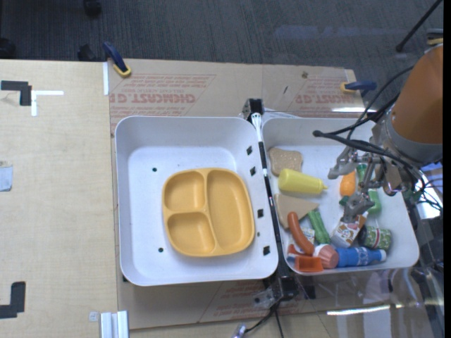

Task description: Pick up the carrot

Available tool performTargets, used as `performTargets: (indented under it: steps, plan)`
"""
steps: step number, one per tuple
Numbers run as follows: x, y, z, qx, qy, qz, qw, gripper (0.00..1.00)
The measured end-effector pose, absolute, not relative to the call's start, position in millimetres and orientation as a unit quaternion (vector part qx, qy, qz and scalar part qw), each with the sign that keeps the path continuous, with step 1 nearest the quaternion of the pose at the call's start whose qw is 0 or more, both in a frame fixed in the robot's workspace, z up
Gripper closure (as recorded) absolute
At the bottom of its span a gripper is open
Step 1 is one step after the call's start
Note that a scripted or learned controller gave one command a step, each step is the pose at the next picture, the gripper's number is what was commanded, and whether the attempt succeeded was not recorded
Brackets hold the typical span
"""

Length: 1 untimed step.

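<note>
Camera view from above, gripper (pixel 356 182) over the right bin (pixel 402 255), fingers spread with nothing between them, carrot (pixel 347 184) lying just beside the fingertips, right of the yellow bottle (pixel 301 182), touching neither finger.

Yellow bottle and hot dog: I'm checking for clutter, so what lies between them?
In the camera view, a slice of bread lies between the yellow bottle above and the hot dog below it in the right bin.
</note>
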<state>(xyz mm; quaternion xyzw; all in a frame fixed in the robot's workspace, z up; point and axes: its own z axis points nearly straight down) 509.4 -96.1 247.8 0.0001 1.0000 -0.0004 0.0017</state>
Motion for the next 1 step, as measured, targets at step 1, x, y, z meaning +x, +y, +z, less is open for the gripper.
performTargets:
  steps: [1]
  plan:
    - [538.0, -153.7, 265.5, 0.01, 1.0, -0.001, 0.004, 0.0]
